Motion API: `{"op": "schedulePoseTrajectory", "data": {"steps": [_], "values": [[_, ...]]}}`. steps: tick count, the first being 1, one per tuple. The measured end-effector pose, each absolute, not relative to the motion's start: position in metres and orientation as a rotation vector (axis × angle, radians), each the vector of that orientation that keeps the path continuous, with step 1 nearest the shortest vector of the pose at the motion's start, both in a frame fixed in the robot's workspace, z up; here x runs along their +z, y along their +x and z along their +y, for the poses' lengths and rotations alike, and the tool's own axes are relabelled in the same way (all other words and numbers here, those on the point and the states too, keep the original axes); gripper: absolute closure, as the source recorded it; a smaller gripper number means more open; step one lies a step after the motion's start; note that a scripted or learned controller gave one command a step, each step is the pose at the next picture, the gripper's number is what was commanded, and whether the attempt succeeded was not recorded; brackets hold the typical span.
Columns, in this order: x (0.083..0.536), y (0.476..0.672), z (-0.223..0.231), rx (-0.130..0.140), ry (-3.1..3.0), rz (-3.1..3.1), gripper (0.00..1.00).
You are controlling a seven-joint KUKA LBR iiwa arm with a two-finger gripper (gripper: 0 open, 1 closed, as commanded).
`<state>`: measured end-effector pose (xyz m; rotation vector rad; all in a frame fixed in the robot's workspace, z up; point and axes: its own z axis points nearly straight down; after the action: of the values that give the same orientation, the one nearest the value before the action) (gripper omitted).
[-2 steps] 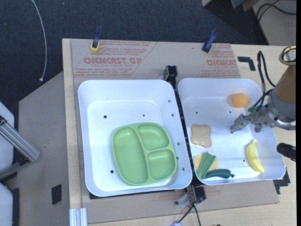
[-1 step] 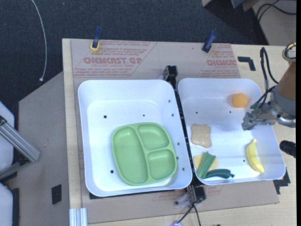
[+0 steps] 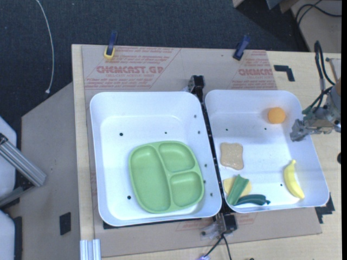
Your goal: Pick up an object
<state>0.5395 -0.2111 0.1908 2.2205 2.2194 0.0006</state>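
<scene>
Camera view, looking down at a slant on both bins.

Left bin [image 3: 103, 112]: holds a green divided plate [image 3: 165, 175] w/ three compartments, lying flat toward the near side, tilted a bit in plan. Nothing on the plate.

Right bin [image 3: 246, 104]: several toy food items. Orange ball [image 3: 276, 115] at the far right, near the bin wall. Slice of bread [image 3: 232, 156], tan, flat, at the left side approx mid-bin. Near-left corner: yellow wedge [image 3: 237, 186] w/ a green strip [image 3: 236, 191] lying across it; a dark teal pepper-like piece [image 3: 253, 200] just beside them, at the near wall. Banana [image 3: 293, 181] at the near right, lengthwise along the right wall, well apart from the bread.

Gripper [image 3: 300, 130] comes in from the right, at the right bin's right rim, between the ball and banana but touching neither. Nothing btwn its fingers. Spread or pressed together: can't tell, too small and blurred.

Two clamps at the far edge of the board: yellow/blue clamp [image 3: 110, 45] left, blue clamp [image 3: 241, 47] right.
</scene>
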Motion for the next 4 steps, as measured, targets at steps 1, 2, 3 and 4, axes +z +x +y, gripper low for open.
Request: {"op": "schedulePoseTrajectory", "data": {"steps": [1,2,3,4], "values": [[0.255,0.54,-0.216,0.005,2.214,2.216,1.0],[0.289,0.541,-0.216,0.003,2.215,2.218,1.0],[0.273,0.546,-0.169,0.0,2.218,2.229,1.0],[0.275,0.553,-0.117,0.001,2.216,2.23,1.0]]}}
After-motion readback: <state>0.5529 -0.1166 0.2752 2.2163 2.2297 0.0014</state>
